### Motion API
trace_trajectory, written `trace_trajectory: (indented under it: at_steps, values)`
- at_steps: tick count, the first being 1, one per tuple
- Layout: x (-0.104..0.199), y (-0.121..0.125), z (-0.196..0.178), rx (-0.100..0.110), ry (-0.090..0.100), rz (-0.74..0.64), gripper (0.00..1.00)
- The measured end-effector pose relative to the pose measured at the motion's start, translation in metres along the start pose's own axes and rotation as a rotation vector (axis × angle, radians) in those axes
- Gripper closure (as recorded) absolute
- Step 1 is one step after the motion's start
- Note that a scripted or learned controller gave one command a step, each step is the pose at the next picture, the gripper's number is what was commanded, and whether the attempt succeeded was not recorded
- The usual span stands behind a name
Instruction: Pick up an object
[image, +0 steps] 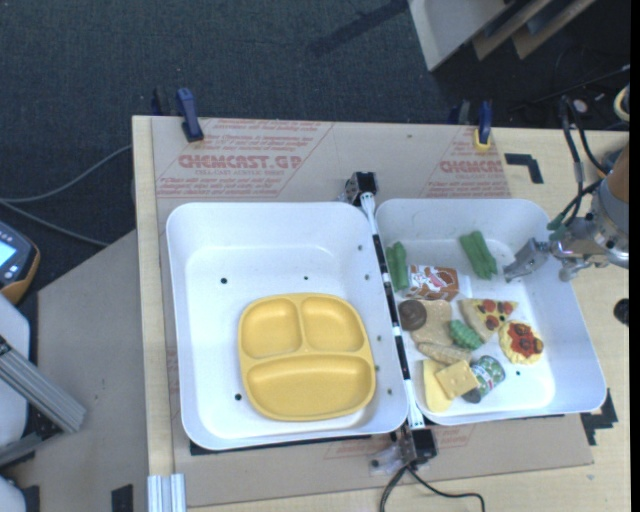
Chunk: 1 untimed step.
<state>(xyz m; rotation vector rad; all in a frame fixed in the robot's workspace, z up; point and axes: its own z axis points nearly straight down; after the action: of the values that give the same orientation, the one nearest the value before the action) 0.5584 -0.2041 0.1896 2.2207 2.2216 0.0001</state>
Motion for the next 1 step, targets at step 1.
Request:
trace_trajectory:
  at_steps: [1]
  values:
    - [0.0332,0.0483,0.1097,0.002,0.001,-0.005,0.0]
